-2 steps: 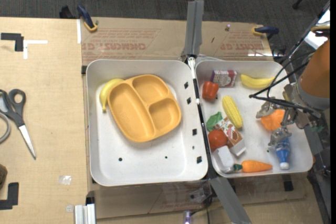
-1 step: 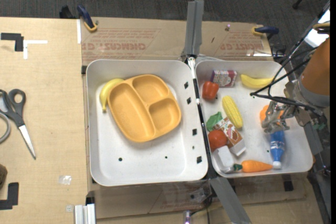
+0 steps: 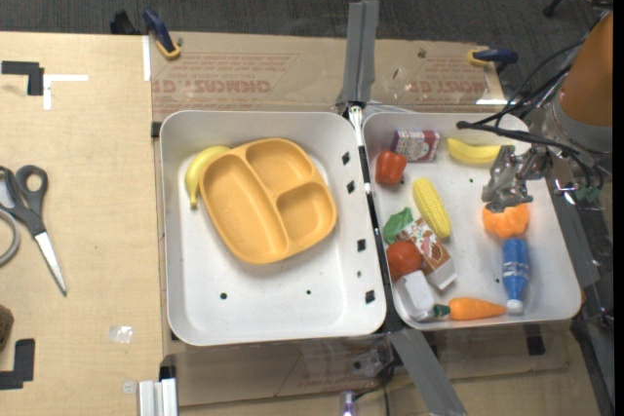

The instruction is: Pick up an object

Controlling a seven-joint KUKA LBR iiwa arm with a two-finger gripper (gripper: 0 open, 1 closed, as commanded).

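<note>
The gripper (image 3: 507, 193) hangs over the right bin (image 3: 558, 307), near its right wall, with its metal fingertips right at the top of the orange (image 3: 506, 220). Whether the tips touch the fruit or clamp it, I cannot tell, nor how wide they stand. The orange sits on the bin floor, just above the blue bottle (image 3: 515, 273), which lies upright along the same wall.

Elsewhere in the right bin: a banana (image 3: 474, 151) near the back, a small purple pack (image 3: 416, 144) beside it, a red pepper (image 3: 390, 168) by the left wall, and a corn cob (image 3: 431, 207) lying lengthwise in the middle. Below the corn sit a green piece (image 3: 397, 225), a tomato (image 3: 404, 258), a printed carton (image 3: 430, 249) and a white block (image 3: 416, 290), bunched together. A carrot (image 3: 477, 309) lies along the front wall.

The left bin (image 3: 195, 307) holds a yellow divided plate (image 3: 265, 198), with a second banana (image 3: 200, 170) tucked against its upper left edge.

On the worktop (image 3: 78, 209) to the left lie scissors (image 3: 37, 219).
</note>
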